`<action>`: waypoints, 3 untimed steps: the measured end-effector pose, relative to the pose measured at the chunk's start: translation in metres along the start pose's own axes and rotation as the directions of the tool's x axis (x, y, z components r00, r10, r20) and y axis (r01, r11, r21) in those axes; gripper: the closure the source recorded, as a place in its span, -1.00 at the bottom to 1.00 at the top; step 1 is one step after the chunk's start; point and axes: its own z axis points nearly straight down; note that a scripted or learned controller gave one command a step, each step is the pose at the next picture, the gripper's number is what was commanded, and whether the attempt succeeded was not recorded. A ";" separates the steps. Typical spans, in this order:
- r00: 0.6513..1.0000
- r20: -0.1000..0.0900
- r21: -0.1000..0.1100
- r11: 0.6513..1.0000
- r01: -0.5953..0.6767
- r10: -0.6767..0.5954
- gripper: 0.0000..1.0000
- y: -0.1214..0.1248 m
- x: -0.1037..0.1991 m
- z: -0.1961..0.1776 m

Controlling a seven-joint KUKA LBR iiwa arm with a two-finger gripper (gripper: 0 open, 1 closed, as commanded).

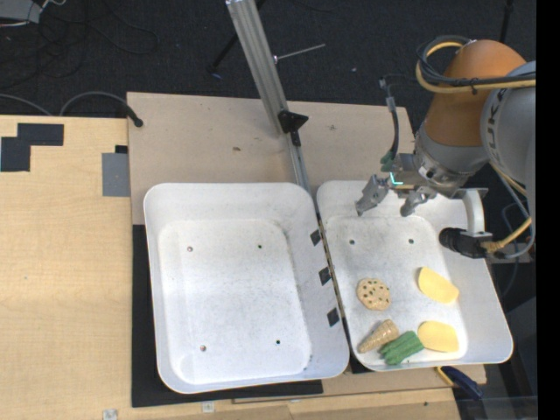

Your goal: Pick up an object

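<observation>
My gripper (391, 201) hangs over the far end of the right bin (378, 234), its two grey fingers spread open with nothing between them. The objects lie toward the near end of that bin, well below the gripper. A round chocolate-chip cookie (374, 294) sits near the bin's middle. A yellow piece (437, 286) lies to its right and a second yellow piece (438, 337) sits nearer the front. A tan cone (378, 336) and a green vegetable piece (402, 348) lie touching at the front edge.
The left bin (232, 287) stands beside the right one, with black clips (323, 274) along the shared rim. A slanted aluminium bar (262, 68) rises behind the bins. Wooden bench surface (61, 261) extends to the left.
</observation>
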 end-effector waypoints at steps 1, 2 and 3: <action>1.000 0.001 -0.005 1.000 0.000 0.000 -1.00 0.001 0.000 -0.003; 1.000 0.001 0.000 1.000 -0.001 0.001 -1.00 -0.004 0.000 0.042; 1.000 0.000 0.001 1.000 -0.002 0.002 -1.00 -0.003 0.003 0.106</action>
